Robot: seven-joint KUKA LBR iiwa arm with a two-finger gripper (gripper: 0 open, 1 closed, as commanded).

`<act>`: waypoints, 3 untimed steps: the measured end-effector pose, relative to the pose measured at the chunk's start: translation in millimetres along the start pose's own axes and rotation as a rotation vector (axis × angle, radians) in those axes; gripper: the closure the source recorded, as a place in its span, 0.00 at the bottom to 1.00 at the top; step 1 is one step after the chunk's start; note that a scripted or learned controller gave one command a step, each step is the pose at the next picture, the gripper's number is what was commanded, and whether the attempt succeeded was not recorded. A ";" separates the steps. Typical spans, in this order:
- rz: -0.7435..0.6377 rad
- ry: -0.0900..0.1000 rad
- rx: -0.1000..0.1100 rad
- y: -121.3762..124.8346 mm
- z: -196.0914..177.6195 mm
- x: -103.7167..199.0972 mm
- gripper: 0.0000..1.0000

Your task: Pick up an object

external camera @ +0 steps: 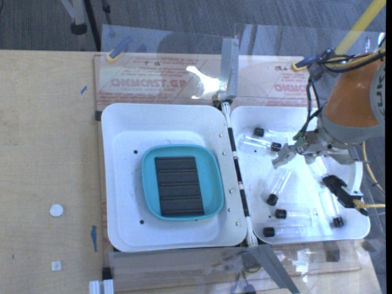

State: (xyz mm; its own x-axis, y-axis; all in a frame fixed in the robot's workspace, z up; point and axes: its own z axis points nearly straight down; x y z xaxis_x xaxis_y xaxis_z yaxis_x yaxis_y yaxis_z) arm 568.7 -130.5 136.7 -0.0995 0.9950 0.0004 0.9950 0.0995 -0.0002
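"CHEMCAST GP" sheet [144, 81] behind bins [113, 164]

I work in what looks like a robotics lab or test cell: my grey arm with its orange band [352, 94] reaches over a pale wooden bench [43, 139] bearing two shallow white bins [116, 127] side by side. Clear plastic sheets [153, 81] printed with red lettering stand behind them, a tripod leg [73, 8] rests on grey carpet beyond, and small clear vials with black caps [278, 185] lie scattered in the right bin
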 end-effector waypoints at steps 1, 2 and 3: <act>-0.006 -0.003 -0.009 32.7 48.7 -20.8 0.00; -0.063 0.001 0.001 5.0 47.0 30.2 0.00; -0.084 -0.002 -0.007 37.4 48.4 27.9 0.00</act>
State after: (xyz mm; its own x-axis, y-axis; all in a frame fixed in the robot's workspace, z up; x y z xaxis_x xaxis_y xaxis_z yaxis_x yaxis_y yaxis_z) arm 603.2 -99.1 88.3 -0.1822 0.9833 -0.0022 0.9832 0.1822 0.0069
